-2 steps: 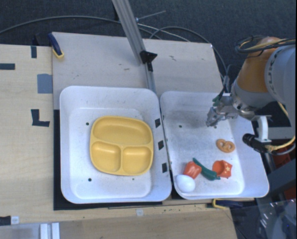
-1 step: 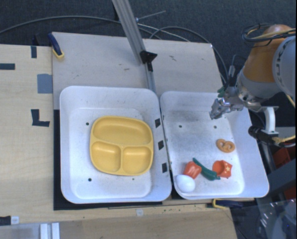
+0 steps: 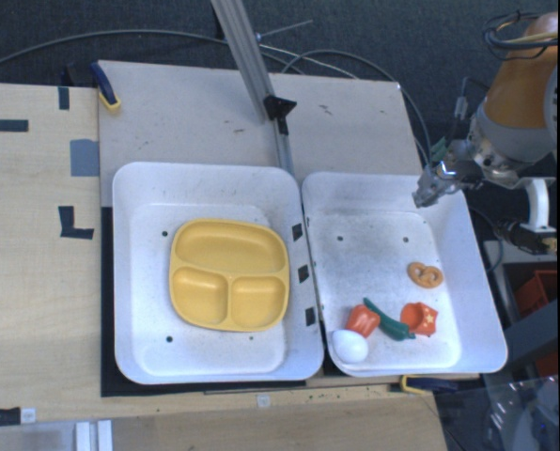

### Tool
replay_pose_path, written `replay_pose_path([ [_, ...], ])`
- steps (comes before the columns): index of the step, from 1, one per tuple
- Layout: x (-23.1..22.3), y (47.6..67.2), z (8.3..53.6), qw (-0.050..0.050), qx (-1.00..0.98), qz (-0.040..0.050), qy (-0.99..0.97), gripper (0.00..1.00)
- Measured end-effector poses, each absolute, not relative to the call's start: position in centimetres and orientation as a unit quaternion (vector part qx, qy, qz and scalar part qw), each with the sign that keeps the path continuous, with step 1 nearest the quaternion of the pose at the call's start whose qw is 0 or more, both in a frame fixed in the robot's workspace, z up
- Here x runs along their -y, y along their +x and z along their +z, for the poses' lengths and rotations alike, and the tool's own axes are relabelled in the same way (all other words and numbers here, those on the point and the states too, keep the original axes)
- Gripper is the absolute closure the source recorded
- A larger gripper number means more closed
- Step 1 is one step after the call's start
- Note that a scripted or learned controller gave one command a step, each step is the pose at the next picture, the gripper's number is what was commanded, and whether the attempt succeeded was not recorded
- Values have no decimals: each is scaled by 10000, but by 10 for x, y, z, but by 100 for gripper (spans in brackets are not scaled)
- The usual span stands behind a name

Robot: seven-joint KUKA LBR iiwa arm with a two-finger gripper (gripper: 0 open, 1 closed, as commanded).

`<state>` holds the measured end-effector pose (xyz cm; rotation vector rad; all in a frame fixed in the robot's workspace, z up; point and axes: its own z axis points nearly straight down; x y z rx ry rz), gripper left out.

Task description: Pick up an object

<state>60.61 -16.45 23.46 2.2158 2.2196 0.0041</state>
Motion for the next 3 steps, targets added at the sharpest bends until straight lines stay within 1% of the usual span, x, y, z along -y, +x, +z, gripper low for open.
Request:
replay_pose_path([
  [1,174,607,288,25,-7079,10,7063,100],
  [2,129,590,288,-6,-7088,0,7054,100],
  [3,76,572,286,-14,-7092,-3,7050,100],
])
